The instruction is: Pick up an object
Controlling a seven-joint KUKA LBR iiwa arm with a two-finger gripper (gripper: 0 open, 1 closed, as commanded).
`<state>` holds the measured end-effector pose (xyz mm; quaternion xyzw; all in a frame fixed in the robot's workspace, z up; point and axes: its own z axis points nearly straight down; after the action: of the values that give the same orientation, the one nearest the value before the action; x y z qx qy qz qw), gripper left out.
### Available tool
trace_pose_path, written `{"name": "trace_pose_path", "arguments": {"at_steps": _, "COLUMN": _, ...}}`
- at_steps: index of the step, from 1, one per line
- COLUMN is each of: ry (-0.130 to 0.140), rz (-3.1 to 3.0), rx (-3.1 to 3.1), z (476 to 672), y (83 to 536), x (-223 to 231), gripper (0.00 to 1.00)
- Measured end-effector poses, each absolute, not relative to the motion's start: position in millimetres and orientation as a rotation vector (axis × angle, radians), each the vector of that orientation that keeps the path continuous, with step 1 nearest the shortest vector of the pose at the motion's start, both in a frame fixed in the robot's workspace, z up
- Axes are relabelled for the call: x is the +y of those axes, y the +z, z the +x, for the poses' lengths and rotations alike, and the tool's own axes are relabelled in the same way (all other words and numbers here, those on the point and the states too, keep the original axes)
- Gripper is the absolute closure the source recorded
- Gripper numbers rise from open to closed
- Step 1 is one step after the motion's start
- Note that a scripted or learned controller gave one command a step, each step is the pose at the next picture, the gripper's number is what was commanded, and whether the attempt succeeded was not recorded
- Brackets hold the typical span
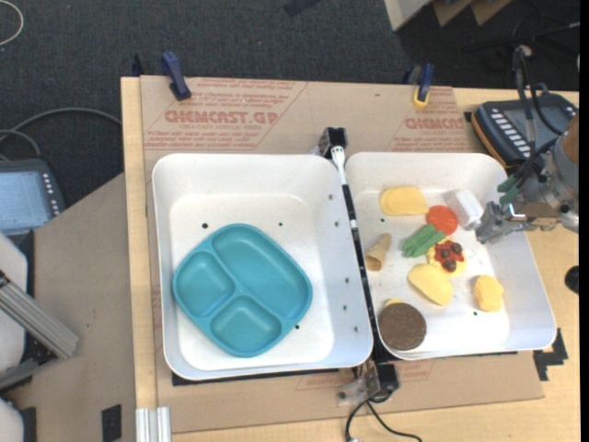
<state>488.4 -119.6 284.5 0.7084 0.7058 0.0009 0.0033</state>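
table [276,109]: brown board surface carrying two shallow white bins side by side, with a blue clamp [175,74] at the far left edge.
left bin [184,182]: holds one thing, a teal divided plate [242,289] lying flat toward the near side.
right bin [525,325]: holds all the small objects, spread through its middle and near side.
arm [552,191]: comes in from the right, its end low over the right bin's far right part.
claw [486,226]: sits at the right side of the object cluster, near a white block [463,204]; whether it is parted or clenched i cannot tell, and nothing can be seen between its tips.
brown disc [403,326]: lies at the near left corner of the right bin, apart from the rest.
yellow pieces: one pale piece [403,201] at the far side, one lemon-like piece [431,284] in the middle, one smaller piece [489,294] to its right.
green item [422,241]: lies between the red round piece [442,218] and a small dark red cluster [449,254], all close together just left of the claw.
cone [376,251]: tan, by the bin's left wall.
progress: judged from this view, no object is lifted; every piece rests on the bin floor.
left to do: settle on one piece, likely one near the claw, close on it and raise it clear.
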Motion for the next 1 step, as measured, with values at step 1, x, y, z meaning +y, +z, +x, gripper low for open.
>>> {"name": "trace_pose_path", "arguments": {"at_steps": 1, "ry": 0.016, "rz": 2.204, "rx": 2.221, "z": 526.2, "y": 394.7, "x": -66.7, "gripper": 1.0}}
